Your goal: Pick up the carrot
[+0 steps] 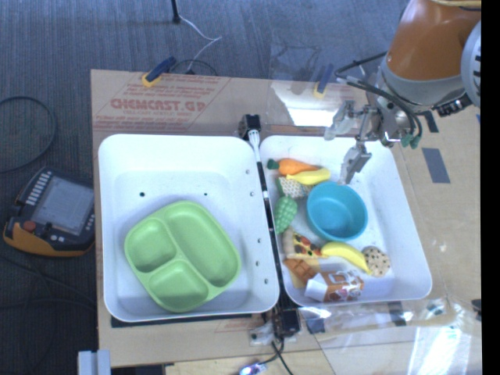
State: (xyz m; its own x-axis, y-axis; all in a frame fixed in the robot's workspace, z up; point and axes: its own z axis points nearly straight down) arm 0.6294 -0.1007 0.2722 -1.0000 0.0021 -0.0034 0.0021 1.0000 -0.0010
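Dark grey carpet floor [78, 22] w/ cables, tan bench [461, 233], bright overhead glare

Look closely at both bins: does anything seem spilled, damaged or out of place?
Nothing stands out. The green divided plate lies flat in the left bin. The carrot, blue bowl and other toy foods sit crowded but inside the right bin. The claw hangs above that bin's far end.
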